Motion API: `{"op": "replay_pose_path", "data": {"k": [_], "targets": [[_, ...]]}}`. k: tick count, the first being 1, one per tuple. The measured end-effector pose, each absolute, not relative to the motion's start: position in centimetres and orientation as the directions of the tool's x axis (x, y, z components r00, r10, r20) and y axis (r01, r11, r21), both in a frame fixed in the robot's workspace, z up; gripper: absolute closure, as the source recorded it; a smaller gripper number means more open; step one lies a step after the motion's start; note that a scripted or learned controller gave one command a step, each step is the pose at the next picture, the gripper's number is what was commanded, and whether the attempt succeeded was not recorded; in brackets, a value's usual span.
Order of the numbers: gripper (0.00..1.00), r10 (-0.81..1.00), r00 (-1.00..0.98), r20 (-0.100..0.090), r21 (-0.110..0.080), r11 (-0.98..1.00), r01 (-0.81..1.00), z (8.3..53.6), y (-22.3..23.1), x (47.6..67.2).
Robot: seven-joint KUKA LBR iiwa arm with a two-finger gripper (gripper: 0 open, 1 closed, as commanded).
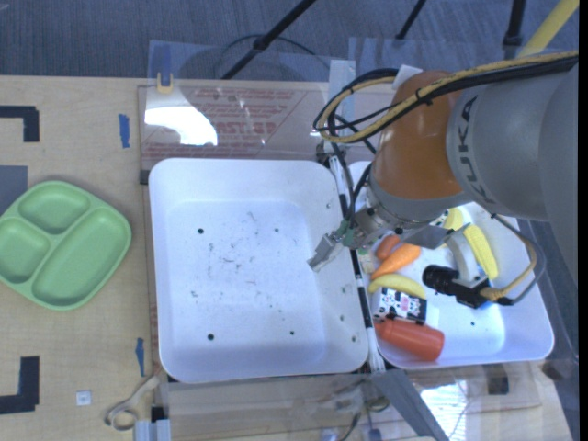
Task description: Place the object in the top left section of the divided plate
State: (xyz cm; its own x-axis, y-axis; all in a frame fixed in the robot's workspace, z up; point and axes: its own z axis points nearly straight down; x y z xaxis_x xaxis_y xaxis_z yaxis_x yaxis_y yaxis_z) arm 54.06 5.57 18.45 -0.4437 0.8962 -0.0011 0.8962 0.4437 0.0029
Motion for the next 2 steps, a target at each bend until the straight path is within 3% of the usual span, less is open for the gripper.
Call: {"op": "replay_pose_path", "data": {"k": [1, 2], "targets": [[0.0, 0.866, -0.499, -0.001, 0.003, 0.499, 0.866, 23.2, 1.7, 55.0], [0.0, 0.843, -0.538, 0.001, 0.0, 0.538, 0.843, 18.4, 5.7, 50.4]]}}
